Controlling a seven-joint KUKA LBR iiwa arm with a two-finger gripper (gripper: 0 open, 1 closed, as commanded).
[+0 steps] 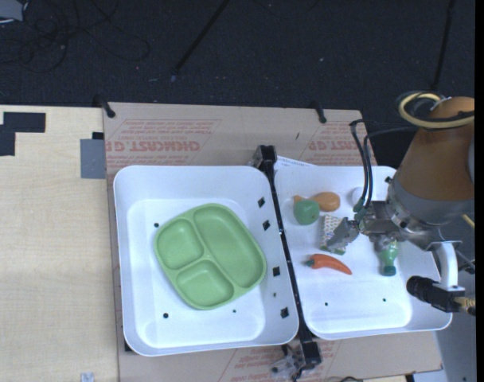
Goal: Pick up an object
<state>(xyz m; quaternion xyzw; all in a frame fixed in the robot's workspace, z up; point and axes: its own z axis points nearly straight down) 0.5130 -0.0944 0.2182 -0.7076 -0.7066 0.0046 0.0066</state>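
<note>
Seemingly mid-approach, end effector (347, 235), grip state unreadable, hangs over right bin (361, 321) near red chili pepper (331, 264); next: descend, close.

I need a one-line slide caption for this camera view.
Claw above right bin holding small toys; green divided plate in left bin.

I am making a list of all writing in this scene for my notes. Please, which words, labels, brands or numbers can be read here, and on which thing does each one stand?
Red print on the cardboard sheet behind the left bin: upside down, seemingly a brand name, too blurred to quote.
Red print on the cardboard behind the right bin: same style, partly hidden, unreadable.
Red print on the cardboard's front edge: too small to read.
Green tray: none.
</note>
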